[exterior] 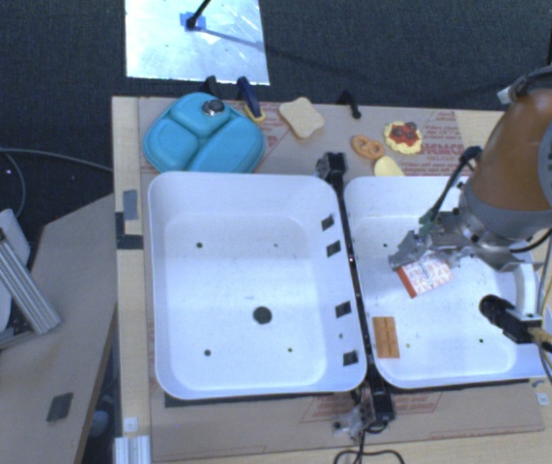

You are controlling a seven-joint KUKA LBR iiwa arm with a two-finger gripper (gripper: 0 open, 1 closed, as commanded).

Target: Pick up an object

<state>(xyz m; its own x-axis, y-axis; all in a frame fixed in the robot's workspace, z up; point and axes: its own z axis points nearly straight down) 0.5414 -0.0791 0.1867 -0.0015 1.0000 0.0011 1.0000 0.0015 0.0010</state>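
Observation:
A red and white packet [424,276] lies in the right bin [450,363], about at its middle. My gripper [414,250] is low over the packet's upper left edge, touching it or nearly so; the arm's orange and grey wrist rises to the right. A flat orange block [385,336] lies near the same bin's front left corner. A small dark round object [262,314] sits in the left bin [174,259].
Behind the bins lie a blue lidded tray [203,135], a toy bread slice [302,117], a pretzel [366,146], a small tart [403,136] and a yellow piece [388,167]. Black clips line the divider [345,259]. A black part of the arm [504,317] overhangs the right bin's right side.

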